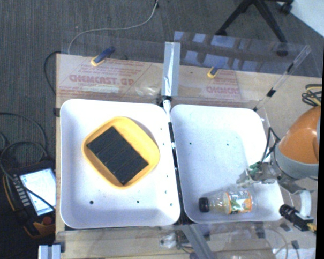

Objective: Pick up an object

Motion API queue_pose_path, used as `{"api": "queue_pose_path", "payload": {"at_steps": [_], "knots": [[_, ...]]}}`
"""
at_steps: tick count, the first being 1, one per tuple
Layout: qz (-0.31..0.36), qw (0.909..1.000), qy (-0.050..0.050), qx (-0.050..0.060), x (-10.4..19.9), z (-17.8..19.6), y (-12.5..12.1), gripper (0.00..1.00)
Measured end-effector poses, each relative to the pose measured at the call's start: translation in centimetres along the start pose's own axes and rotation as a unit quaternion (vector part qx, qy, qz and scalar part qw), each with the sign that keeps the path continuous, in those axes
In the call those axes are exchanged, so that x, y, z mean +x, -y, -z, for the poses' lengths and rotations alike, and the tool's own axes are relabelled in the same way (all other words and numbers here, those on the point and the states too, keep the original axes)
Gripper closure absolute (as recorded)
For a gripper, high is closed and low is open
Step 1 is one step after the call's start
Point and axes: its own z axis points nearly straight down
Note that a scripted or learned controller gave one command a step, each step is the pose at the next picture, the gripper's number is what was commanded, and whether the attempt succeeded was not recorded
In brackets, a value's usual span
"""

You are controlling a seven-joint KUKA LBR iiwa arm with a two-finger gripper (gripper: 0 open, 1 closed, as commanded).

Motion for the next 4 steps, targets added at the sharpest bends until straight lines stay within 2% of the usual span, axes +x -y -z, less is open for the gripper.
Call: {"api": "queue_pose_path", "payload": {"at_steps": [1,2,3,4], "knots": [[0.059,0.9982,0.001,0.004,-1.1,-0.7,0.5,1.0],[0.062,0.998,-0.004,0.005,-0.6,-0.8,0.3,0.0],[0.055,0.9985,0.006,-0.004,4.2,-1.2,-0.2,0.0],[-0.085,0.9963,-0.005,-0.004,0.2,-1.1,-0.5,0.0]]}}
